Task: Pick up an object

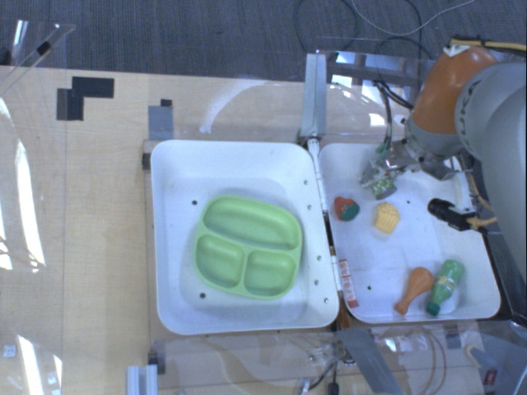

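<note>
Side by side on a pale wooden table (82, 237), two shallow white bins. In the left bin (169, 188): one light green plastic plate (247, 247) with three compartments, lying flat near the middle. In the right bin (436, 245): all the small toys.

Reaching in from the right, grey arm (494, 122) with orange band (449, 81) above the wrist. Low over the far-left part of the right bin, near its back wall, the gripper (380, 178). Spread or closed: cannot tell from this angle. Right at its tip, a small grey-green speckled thing (384, 188), too blurred to name. Held or merely beneath: cannot tell.

Just nearer than the gripper, close to the bin's left wall, a small red toy strawberry with green top (346, 209). Beside it to the right and apart from it, a pale yellow knobbly lump (386, 217). Both apart from the gripper.

Toward the near-right corner, an orange-brown toy drumstick (414, 289), lying at a slant, thick end farther away, thin end nearer. Just beside it on the right, a green plastic bottle with yellow-green label (445, 285), lying on its side, cap end toward the near wall. Touching the drumstick or not: hard to say.

On the rim between the bins, toward the near side, a narrow red-and-white strip (345, 275). Far left on the table, a black L-shaped mark (82, 95). Beyond the table, dark carpet with thin black cables (370, 11).
</note>
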